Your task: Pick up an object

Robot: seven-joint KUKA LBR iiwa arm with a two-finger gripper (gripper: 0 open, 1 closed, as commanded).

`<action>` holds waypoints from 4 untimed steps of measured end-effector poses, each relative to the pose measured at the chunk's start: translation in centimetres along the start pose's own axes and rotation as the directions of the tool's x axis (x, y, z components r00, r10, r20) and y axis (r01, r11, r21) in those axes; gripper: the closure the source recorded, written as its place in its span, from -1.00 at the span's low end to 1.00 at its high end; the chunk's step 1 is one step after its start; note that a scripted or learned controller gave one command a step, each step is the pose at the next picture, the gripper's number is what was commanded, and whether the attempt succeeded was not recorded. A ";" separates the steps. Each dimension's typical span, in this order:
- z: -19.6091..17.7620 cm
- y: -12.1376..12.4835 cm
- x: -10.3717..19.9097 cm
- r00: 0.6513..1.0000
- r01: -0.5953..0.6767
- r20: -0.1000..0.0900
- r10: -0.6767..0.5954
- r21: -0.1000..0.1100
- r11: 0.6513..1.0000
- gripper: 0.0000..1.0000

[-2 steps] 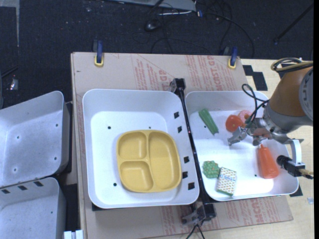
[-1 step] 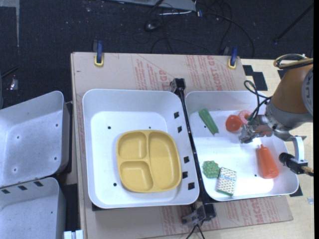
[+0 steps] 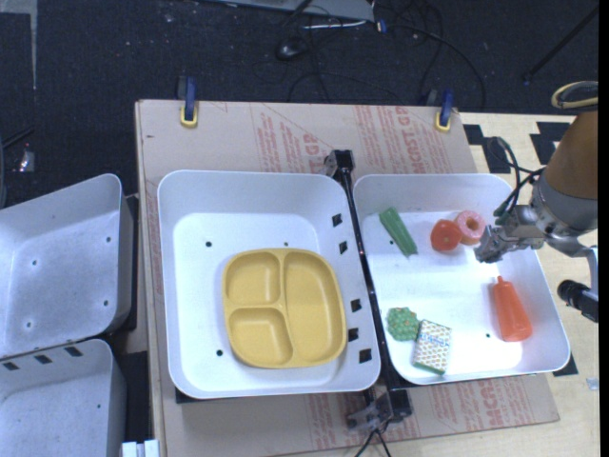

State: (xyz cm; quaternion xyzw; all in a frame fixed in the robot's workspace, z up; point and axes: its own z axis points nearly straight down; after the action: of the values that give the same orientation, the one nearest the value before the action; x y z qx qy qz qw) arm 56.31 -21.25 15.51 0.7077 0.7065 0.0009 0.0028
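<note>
My arm reaches in over the right bin (image 3: pixel 561 355) and my end effector (image 3: pixel 495 243) hangs above that bin's far right part, just beside the pink ring (image 3: pixel 470 226). I cannot tell whether it is open or closed, for the tip is small and dark against the white floor. Nothing shows gripped in it.

I take the pink ring as my mark. A red round object (image 3: pixel 444 235) touches the ring on its left side. Further left of the ring, apart from it, a green long piece (image 3: pixel 398 231) lies slantwise on the bin floor. Nearer the camera than the ring, and a little to its right, an orange bottle-like object (image 3: pixel 511 308) lies flat with its narrow end pointing back toward my end effector, near it but not touching. Well apart from the ring, toward the bin's near left corner, a green knobbly object (image 3: pixel 402 324) sits just beside a small patterned box (image 3: pixel 433 347), which lies tilted.

The left bin (image 3: pixel 181 255) lies far to the left of the ring, across the dark divider, and in it rests a yellow tray (image 3: pixel 283 307) with three compartments, flat on the floor. Both bins sit on a table (image 3: pixel 247 131) with printed red lettering
</note>
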 end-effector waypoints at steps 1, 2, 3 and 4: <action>-5.4 0.2 -0.1 1.000 0.004 0.000 -0.004 -0.001 1.000 1.00; -5.2 -0.1 5.5 1.000 0.009 -0.005 -0.009 0.005 1.000 1.00; -5.5 0.7 9.8 1.000 0.009 -0.004 -0.009 0.004 1.000 1.00; -4.9 1.7 15.5 1.000 0.010 -0.005 -0.010 0.006 1.000 1.00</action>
State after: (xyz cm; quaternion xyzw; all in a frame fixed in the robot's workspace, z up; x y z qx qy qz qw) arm 58.00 -5.72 20.40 0.7041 0.7101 0.0005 -0.0008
